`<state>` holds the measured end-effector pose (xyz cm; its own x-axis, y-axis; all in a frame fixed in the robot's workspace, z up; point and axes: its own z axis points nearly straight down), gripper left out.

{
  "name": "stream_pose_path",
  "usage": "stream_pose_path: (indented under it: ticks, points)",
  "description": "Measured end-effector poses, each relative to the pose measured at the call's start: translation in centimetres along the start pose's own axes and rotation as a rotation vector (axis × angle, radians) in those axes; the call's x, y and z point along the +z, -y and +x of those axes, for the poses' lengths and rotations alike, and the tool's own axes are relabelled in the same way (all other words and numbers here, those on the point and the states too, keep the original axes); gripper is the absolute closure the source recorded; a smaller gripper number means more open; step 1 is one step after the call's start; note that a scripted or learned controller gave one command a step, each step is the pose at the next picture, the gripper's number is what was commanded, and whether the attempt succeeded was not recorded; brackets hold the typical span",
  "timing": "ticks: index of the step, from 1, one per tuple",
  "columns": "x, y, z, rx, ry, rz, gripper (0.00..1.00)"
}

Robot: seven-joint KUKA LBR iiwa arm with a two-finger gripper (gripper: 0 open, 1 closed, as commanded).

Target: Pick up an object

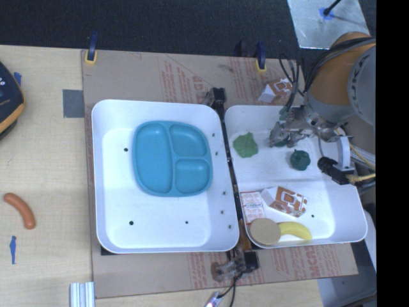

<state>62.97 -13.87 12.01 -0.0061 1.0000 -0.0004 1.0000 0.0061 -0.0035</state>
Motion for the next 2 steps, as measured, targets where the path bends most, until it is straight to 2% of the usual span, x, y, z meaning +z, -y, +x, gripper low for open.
stream_pose_path:
  ticks: [1, 2]
  points:
    - [-1.8, 3.2, 1.7, 0.003, 0.000, 0.001, 1.00]
    - [-7.2, 7.1, 7.3, 0.000, -0.001, 0.001, 1.00]
